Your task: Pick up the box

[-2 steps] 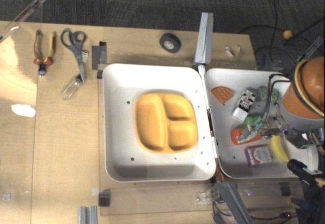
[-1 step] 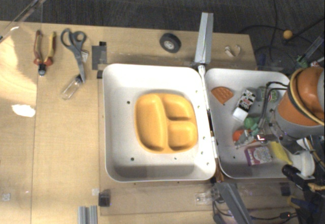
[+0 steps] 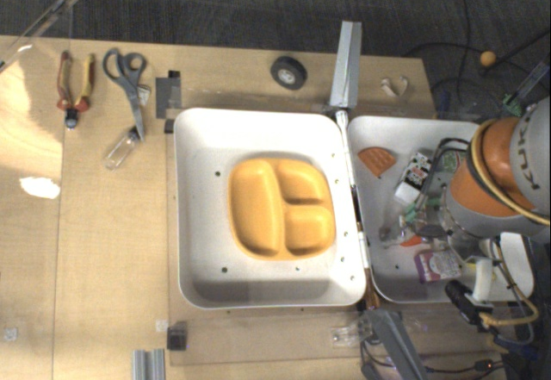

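Small white box [image 3: 408, 183] in right bin [image 3: 379, 279], long axis tilted diagonally.

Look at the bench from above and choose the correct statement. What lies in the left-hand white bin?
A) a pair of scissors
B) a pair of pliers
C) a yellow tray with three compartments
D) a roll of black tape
C: the yellow three-compartment tray sits in the middle of the left bin, while the scissors, tape roll and pliers all lie on the wooden bench outside it.
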Tool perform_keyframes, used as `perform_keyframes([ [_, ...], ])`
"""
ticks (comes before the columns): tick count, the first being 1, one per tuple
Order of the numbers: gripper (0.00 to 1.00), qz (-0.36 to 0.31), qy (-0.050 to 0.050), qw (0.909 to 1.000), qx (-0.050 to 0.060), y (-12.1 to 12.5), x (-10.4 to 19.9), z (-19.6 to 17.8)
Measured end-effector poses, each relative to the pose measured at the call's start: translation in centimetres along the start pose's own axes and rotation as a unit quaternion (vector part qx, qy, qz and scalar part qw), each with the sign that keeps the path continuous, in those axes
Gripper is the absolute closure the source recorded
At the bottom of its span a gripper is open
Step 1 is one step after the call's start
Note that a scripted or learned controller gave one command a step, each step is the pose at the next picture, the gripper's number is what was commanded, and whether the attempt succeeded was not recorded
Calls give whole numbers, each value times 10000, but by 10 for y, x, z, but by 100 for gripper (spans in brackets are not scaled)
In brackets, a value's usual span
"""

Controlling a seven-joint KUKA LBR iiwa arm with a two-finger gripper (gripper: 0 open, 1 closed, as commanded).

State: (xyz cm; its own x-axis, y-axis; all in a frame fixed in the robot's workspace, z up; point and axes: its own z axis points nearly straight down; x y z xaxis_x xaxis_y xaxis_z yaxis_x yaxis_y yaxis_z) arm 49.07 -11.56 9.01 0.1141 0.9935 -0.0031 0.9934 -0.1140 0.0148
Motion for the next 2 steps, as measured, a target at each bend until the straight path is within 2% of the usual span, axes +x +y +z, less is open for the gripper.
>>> perform_keyframes([
  [1,100,-17,-6,10000,-47,4,0,-12],
  [2,100,-1737,27,9848,35,7,42,-95],
])
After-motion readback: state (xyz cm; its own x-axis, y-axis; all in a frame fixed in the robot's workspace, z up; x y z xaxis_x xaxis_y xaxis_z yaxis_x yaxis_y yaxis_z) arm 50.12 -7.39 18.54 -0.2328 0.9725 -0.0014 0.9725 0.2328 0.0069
